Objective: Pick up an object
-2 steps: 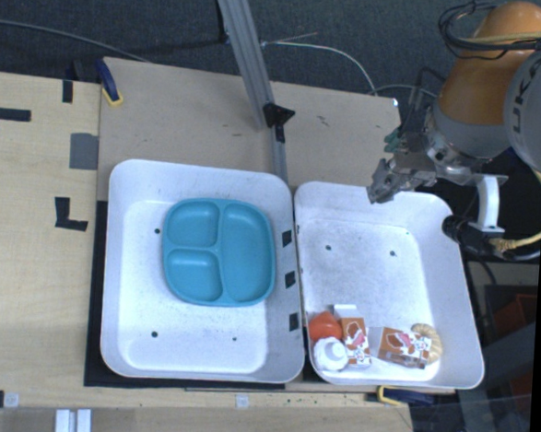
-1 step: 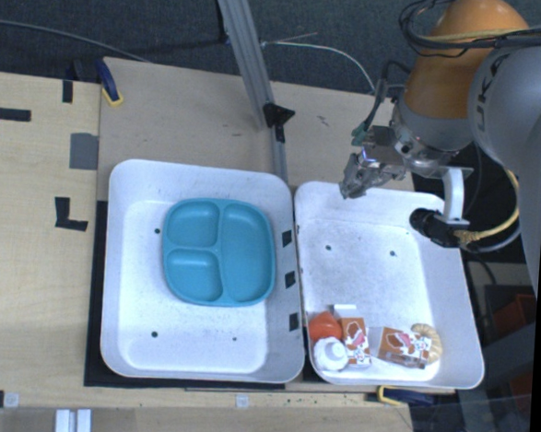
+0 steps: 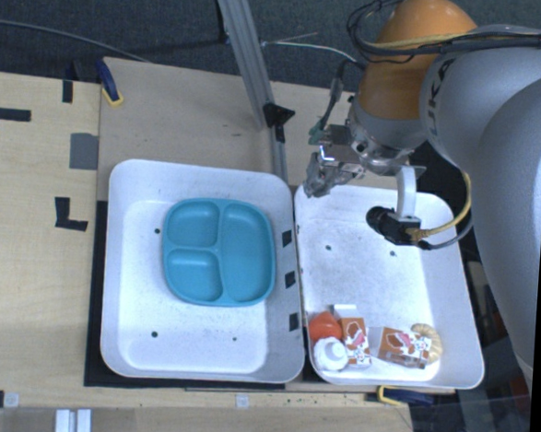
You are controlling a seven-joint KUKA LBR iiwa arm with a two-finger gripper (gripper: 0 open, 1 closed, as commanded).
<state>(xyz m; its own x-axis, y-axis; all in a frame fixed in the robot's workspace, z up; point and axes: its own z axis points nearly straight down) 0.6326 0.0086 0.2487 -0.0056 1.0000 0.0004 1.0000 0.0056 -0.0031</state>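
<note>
While my grey arm [image 3: 499, 116] fills the upper right of the frame, with its orange band [image 3: 415, 31] near the top edge, the bench [image 3: 27, 267] spreads pale and flat across the left and bottom. Two white bins sit side by side on it: the left bin [image 3: 128, 339] occupies the middle of the frame and the right bin [image 3: 386, 283] lies just beside it toward the lower right. A blue divided plate [image 3: 220, 251] rests flat in the upper half of the left bin, well apart from me. My gripper [image 3: 324, 179] hangs at the upper left corner of the right bin, close to the rim where the two bins meet, and I cannot tell whether it is open or closed; nothing shows between its tips. The small things to pick lie clustered along the bottom edge of the right bin, far from my gripper: a printed packet [image 3: 411, 346] at the right, an orange ball [image 3: 326, 326] to its left, and a small white bottle [image 3: 333, 354] just below the ball.
</note>
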